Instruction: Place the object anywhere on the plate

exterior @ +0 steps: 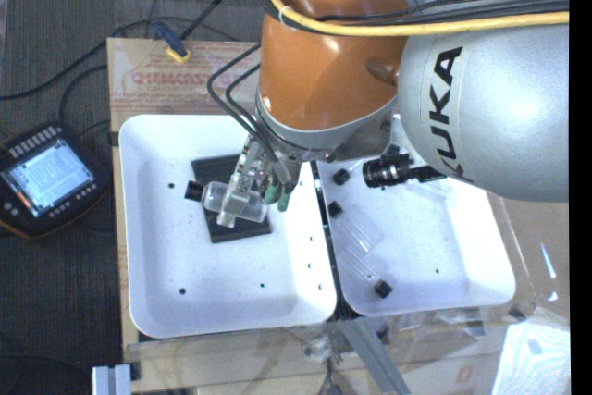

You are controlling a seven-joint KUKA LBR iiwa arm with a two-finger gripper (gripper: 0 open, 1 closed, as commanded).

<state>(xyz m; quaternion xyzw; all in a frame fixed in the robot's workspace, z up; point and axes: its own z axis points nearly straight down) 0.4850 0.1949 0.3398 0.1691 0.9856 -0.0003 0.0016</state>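
Note:
A black square plate (242, 228) lies flat in the left white bin (157, 282), toward its upper middle. A small clear plastic object (229, 206) is over the plate's centre, right at the tip of my gripper (248, 184). The gripper reaches down from the big orange and grey wrist that covers the top of the scene. Whether the clear object rests on the plate or hangs just above it cannot be made out. A green part (273, 194) sticks out on the gripper's right side.
A small black piece (192, 191) lies against the plate's left edge. The right bin (481, 282) holds several small black pieces (382, 289) and a faint clear item (365, 245). A teach pendant (46, 176) sits left of the bench.

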